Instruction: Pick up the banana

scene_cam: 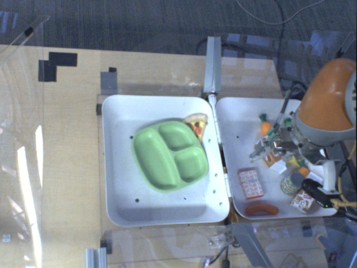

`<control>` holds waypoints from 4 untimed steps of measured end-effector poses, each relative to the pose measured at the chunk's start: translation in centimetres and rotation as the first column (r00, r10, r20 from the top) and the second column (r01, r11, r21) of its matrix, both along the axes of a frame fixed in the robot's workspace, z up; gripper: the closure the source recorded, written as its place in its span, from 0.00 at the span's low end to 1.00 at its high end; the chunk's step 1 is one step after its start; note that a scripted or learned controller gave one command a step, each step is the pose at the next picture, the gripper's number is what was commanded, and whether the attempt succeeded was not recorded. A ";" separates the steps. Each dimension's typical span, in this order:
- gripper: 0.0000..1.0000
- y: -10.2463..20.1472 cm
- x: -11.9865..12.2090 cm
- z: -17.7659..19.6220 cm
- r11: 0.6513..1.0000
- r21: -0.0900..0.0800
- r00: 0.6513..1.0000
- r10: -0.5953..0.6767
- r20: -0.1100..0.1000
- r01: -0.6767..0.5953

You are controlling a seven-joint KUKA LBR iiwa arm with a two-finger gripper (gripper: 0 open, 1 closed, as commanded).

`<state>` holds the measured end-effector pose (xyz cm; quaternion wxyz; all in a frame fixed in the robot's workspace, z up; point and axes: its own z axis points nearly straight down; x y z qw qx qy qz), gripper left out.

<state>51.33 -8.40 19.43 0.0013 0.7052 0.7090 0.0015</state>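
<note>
My gripper (271,147) hangs low over the middle of the right bin (237,121), below the orange wrist band (329,96). Just to its right a small yellow shape (294,162), possibly the banana, peeks out from under the arm among other toys; most of it is hidden. I see nothing clearly held in the gripper.
The right bin also holds an orange carrot-like toy (266,129), a pink box (250,183), a red sausage (262,209), a round can (288,185) and a small carton (303,201). The left bin (120,166) holds a green divided plate (170,155) and a pizza slice (196,121).
</note>
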 end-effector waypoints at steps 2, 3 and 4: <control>0.00 -11.5 3.8 -7.3 1.000 -0.007 0.999 0.024 0.023 -0.023; 0.00 -7.3 -2.2 0.6 0.957 -0.004 0.957 0.289 0.003 -0.289; 0.00 -11.8 3.5 -3.0 0.907 -0.005 0.907 0.422 0.002 -0.422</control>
